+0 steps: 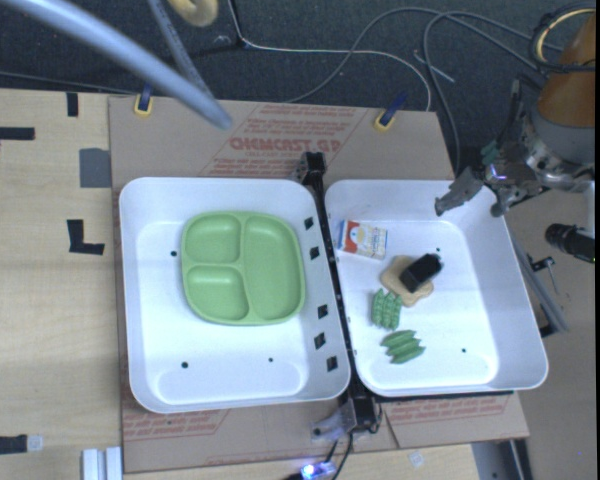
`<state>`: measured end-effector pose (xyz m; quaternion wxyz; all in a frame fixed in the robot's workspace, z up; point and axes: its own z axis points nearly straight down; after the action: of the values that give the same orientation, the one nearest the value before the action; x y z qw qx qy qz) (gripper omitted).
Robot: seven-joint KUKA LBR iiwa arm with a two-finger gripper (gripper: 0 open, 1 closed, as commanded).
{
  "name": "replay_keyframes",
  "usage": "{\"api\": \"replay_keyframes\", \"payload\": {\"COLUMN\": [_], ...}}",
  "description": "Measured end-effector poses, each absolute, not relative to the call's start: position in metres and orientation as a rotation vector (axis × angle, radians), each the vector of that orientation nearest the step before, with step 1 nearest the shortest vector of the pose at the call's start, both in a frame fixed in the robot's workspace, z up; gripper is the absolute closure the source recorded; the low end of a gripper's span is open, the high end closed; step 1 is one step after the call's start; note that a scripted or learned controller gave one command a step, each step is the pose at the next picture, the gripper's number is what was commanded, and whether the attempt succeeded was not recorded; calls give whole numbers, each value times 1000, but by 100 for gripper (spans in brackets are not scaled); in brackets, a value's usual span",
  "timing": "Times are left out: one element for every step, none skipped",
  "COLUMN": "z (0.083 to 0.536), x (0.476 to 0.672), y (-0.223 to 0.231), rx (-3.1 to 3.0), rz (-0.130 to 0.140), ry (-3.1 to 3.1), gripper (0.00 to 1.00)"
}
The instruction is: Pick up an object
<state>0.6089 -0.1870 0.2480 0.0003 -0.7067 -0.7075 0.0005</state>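
The right bin (500, 308) holds several small items. A small white packet with red and blue print (362, 239) lies near its upper left. A black block on a tan piece (413, 274) rests near the middle. Below it lie a green knobbly piece (385, 310) and a green pea pod (402, 346). My gripper (472, 205) hangs above the bin's upper right rim, well right of and above these items. Its fingers are spread open with nothing between them.
The left bin (145, 298) holds a light green divided plate (245, 268). A black divider strip (325, 268) runs between the bins. Cables trail over the dark surface behind, and a grey pole (110, 43) crosses the upper left.
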Motion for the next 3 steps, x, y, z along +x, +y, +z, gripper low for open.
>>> {"api": "replay_keyframes", "payload": {"z": [183, 123, 86], "x": [607, 602, 603], "y": [-187, -195, -194], "rx": [-2216, -2218, -2222], "rz": [8, 8, 0], "ry": [-2219, -2218, -2224], "gripper": [0, 0, 0]}}
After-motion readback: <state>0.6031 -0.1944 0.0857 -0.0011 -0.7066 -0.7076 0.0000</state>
